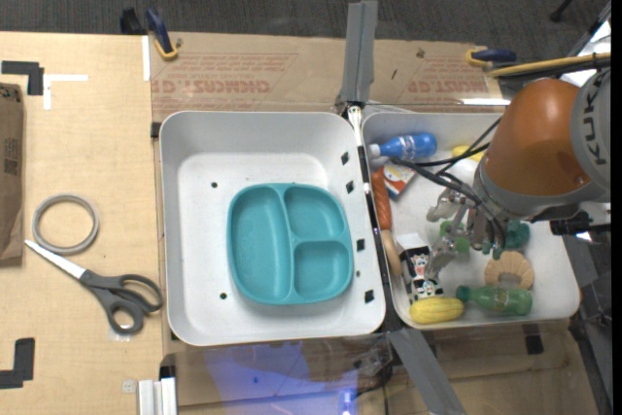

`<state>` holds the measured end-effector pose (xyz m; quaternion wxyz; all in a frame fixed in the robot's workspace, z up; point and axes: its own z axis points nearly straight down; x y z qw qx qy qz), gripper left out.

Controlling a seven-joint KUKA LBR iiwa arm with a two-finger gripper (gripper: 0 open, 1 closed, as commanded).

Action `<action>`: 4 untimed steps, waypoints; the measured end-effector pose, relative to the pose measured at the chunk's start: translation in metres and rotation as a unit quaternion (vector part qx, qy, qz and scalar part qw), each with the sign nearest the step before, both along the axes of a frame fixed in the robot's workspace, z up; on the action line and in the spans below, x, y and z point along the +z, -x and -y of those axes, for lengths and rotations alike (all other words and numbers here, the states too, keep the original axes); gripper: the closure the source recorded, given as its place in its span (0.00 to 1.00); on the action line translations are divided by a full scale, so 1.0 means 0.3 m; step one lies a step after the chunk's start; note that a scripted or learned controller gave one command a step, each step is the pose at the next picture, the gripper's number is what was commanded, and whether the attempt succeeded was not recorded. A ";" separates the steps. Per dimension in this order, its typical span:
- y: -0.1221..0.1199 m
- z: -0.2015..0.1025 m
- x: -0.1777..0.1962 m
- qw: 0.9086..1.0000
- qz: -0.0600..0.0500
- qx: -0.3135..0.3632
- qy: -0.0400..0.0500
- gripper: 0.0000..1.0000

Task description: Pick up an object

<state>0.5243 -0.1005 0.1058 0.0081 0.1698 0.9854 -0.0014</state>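
Note:
My gripper point(459, 230) hangs low over the middle of the right bin point(556, 306), below the orange wrist band point(533, 146). A small green piece point(457, 228) shows right at the gripper; I cannot tell whether it is held. Around it lie a teal object point(516, 233), a tan ring-shaped toy point(509, 270), a green bottle point(497, 299), a yellow toy point(435, 309) and a black-and-white box point(419, 270). At the bin's back are a blue bottle point(408, 147) and a red-and-white packet point(397, 178).
The left bin point(185, 209) holds a teal divided plate point(290, 243). An orange stick point(380, 199) and a wooden stick point(391, 253) lie along the right bin's left wall. Scissors point(107, 287) and a tape ring point(65, 222) lie on the bench at the left.

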 end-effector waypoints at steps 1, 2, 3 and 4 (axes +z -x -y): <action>0.039 0.006 0.004 0.998 0.012 -0.055 0.000 0.00; 0.004 0.021 -0.001 0.998 0.000 -0.056 -0.004 0.00; 0.048 0.023 0.002 0.989 0.010 -0.145 -0.003 0.00; 0.055 0.006 0.000 0.974 0.007 -0.228 -0.003 0.00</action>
